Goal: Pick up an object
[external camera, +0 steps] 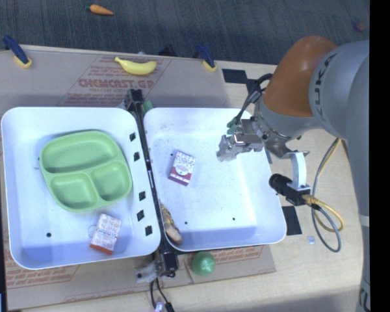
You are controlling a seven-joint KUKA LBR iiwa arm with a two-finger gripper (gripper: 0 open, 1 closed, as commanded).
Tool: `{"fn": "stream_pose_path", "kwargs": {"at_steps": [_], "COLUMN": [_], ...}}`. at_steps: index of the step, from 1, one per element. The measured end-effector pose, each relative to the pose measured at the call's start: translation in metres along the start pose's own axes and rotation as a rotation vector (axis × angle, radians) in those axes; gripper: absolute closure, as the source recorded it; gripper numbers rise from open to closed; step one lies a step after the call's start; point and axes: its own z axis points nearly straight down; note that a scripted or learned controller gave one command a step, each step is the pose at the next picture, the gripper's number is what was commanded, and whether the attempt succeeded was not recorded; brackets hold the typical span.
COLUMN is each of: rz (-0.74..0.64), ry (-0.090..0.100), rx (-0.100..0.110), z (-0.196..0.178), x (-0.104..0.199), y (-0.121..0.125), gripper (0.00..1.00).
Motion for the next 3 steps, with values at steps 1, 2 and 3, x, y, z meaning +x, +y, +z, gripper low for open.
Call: {"fn": "stream_pose_path", "kwargs": {"at_steps": [1,2,3], "rz": [0.001,0.001,0.003], "ry": [0.001,0.000,0.000], "rx": [0.001,-0.001,0.000], "z": [0.065,0.063,0.079], "x": [0.019,0.019,-0.010], "y": [0.101,0.101,0.101], "gripper": [1.00,0.00,0.00]}}
